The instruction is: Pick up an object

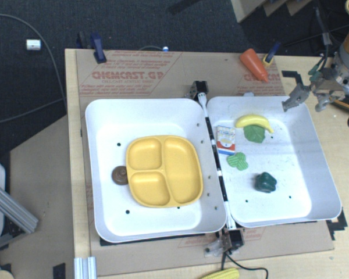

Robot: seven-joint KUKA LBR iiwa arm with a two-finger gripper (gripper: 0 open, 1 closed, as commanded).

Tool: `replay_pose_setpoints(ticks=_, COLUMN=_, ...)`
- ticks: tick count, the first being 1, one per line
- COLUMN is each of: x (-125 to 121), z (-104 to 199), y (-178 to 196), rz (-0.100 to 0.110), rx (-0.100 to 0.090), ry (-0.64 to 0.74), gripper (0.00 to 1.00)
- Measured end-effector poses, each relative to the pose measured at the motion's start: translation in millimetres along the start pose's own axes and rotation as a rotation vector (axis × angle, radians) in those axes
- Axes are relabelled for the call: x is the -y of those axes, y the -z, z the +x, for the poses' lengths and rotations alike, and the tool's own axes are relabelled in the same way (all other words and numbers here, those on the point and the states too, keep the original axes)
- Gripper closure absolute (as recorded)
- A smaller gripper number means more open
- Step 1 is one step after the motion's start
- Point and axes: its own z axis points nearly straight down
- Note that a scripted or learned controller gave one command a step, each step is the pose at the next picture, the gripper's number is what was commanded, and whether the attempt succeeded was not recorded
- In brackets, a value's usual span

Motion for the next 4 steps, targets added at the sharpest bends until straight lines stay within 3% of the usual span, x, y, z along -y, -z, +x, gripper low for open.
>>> replay_pose_setpoints(ticks=1, x=26.4, z=50.6, y=-107.1, rz=0.003, rx=-0.002, ry=0.001, gripper=0.0)
replay_pose_setpoints(ticks=2, x=-38.3, z=66.2, y=-136.1, rz=-0.003, rx=0.001, ry=0.001, gripper=0.0)
replay_pose_setpoints(ticks=3, x=-19.5, z=65.5, y=-142.8, rz=-0.017, rx=0.004, ry=0.0, gripper=0.0)
replay_pose_setpoints(ticks=4, x=-21.0, z=65.1, y=-143.2, rz=-0.015, rx=0.003, ry=0.001, gripper=0.0)
